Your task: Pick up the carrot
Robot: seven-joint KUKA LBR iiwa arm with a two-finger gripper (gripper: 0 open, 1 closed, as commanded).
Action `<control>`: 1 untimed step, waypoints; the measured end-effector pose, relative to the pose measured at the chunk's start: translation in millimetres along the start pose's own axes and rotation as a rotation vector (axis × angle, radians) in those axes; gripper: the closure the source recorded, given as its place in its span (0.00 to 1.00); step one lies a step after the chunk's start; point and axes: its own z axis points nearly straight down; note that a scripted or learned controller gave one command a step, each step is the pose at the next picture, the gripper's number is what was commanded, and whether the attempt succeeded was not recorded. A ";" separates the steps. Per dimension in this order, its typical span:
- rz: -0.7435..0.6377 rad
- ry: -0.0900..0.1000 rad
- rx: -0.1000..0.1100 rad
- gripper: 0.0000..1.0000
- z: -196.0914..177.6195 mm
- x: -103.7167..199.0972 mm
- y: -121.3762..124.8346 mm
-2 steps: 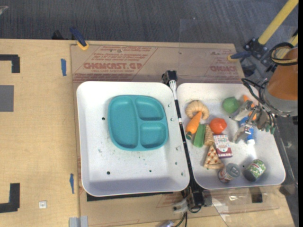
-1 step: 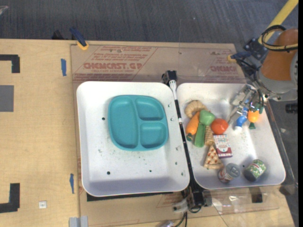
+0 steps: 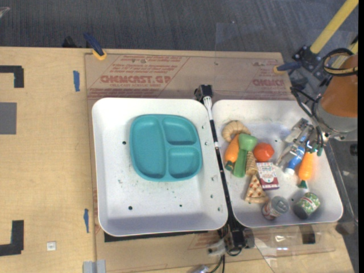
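Gripper low over right bin, finger spread unreadable amid clutter, beside blue bottle; carrot lies just right of it near bin's right wall; teal tray in left bin.

A pale wooden table with black tape marks and blue tape strips fills the lower view, a brown cardboard sheet printed in red lying on it, and beyond its far edge runs dark grey carpeted floor under even light.
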 end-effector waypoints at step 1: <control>-0.001 -0.012 0.000 1.00 -10.5 -4.2 1.3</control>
